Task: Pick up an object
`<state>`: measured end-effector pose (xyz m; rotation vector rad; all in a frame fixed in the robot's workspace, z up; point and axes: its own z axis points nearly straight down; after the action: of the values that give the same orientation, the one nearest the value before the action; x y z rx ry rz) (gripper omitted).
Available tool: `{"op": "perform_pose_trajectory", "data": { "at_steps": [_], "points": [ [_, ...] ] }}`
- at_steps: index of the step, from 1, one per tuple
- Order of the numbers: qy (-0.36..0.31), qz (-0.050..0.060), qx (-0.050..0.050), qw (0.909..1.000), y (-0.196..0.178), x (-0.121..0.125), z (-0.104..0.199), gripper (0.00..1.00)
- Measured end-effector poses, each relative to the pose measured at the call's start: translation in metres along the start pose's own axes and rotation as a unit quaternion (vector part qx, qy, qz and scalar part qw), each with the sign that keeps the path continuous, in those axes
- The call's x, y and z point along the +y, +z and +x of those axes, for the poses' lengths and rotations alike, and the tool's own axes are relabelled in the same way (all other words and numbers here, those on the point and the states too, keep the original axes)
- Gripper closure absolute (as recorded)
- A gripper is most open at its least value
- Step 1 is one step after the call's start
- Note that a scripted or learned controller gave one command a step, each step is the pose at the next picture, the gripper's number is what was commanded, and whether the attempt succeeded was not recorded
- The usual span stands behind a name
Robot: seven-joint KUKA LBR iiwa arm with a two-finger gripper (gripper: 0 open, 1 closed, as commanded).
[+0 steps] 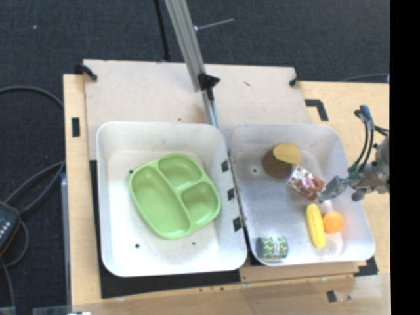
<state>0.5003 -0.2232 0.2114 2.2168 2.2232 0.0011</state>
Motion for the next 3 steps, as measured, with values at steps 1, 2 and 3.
{"op": "perform_pose_trajectory", "data": {
  "at_steps": [1,2,3],
  "points": [
    [0.0,0.0,0.0,1.0,0.0,0.0,0.0,0.0],
    [0.001,0.002,0.0,1.0,0.045,-0.001,0.007,0.0],
    [0.002,0.003,0.001,1.0,0.106,-0.009,0.006,0.0]
  ]
}}
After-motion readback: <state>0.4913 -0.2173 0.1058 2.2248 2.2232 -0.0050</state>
